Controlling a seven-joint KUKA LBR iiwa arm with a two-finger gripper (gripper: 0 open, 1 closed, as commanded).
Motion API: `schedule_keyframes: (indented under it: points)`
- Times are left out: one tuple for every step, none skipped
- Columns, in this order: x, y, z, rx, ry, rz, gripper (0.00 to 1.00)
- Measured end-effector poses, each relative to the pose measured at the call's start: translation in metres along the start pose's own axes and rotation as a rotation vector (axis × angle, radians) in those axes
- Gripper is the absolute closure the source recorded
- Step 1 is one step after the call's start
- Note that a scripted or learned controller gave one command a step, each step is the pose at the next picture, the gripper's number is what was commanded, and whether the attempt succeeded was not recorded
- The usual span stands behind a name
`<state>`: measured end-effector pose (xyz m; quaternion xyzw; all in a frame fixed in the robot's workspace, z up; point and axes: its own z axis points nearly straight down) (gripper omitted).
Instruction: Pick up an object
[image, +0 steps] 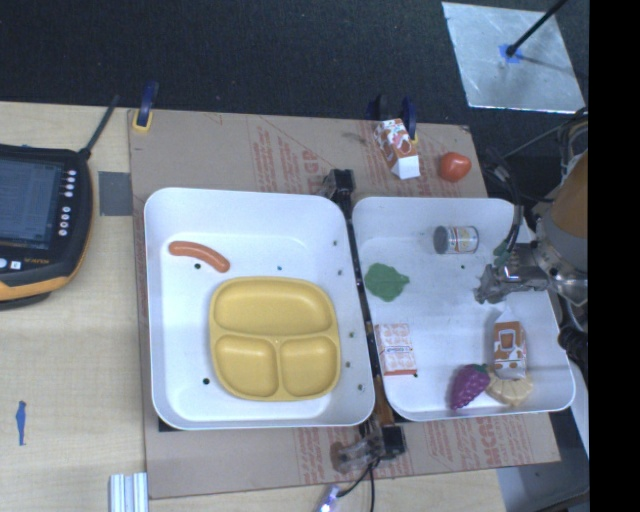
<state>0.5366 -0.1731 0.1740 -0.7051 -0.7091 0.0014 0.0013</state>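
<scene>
My gripper (489, 288) hangs over the right side of the right bin (420, 395), with nothing seen between its fingers. Below it lies a small brown and white carton (508, 347). A grey can (455, 240) lies on its side toward the bin's back. A green leaf-shaped piece (385, 281) rests at the bin's left. A white and red packet (395, 349) sits lower left. Purple grapes (467, 386) and a pale yellow piece (510, 391) lie at the front right corner.
The left bin (165, 215) holds a yellow divided plate (274, 336) and a sausage (199, 256). Behind the bins a small carton (397, 146) and a red tomato (454, 166) rest on the cardboard. A tablet controller (35, 220) lies at far left.
</scene>
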Motion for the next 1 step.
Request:
schedule_keyframes:
  points:
    - [0.0632,-0.0308,0.0037,0.001,0.000,-0.001,1.00]
